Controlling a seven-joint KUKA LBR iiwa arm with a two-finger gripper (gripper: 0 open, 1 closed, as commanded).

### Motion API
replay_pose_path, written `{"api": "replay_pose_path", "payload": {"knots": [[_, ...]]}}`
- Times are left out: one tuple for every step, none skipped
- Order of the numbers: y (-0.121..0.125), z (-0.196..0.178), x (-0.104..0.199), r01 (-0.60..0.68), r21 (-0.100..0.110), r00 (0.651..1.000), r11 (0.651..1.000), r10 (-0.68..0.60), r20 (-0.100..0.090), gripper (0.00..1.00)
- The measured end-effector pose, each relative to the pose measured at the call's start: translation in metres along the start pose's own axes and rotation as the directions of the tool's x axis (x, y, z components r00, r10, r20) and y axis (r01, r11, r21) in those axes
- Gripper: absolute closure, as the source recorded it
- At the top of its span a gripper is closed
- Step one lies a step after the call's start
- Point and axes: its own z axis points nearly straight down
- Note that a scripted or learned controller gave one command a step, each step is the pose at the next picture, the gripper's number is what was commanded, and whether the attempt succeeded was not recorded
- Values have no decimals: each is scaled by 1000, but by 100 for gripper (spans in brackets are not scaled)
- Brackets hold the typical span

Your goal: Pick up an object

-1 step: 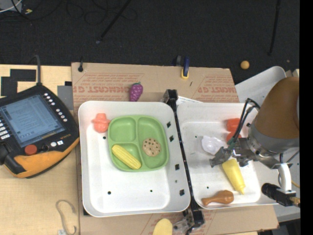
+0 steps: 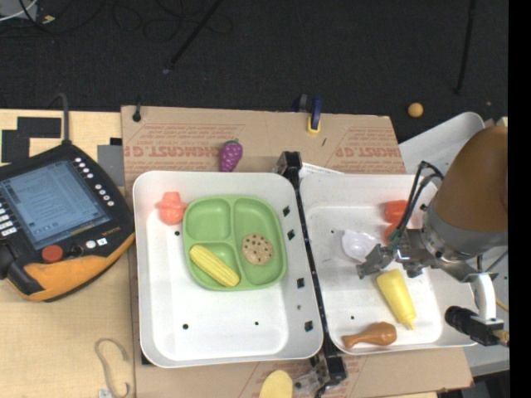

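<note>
Claw (image 2: 375, 263) low in R bin (image 2: 332, 322), beside yellow bottle (image 2: 397, 296); open/closed state unclear.

A single fixed camera looks down at a slant from above the bench, taking in both white bins side by side: the left bin (image 2: 158, 322) and the right bin (image 2: 332, 222). The view faces away from the near edge toward dark floor at the far side. It stands far enough back to include the cardboard sheet (image 2: 191, 143) under the bins and a control tablet (image 2: 54, 201) at left. The arm (image 2: 473, 185) enters from the right.
</note>
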Motion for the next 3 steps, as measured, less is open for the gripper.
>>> {"api": "replay_pose_path", "payload": {"knots": [[-6, 63, 2, 2, 5, 1000, 1000, -2, -2, 0], [-6, 109, 4, 1, 0, 1000, 1000, -1, 0, 0], [-6, 96, 1, -7, -1, 1000, 1000, 7, 0, 100]]}}
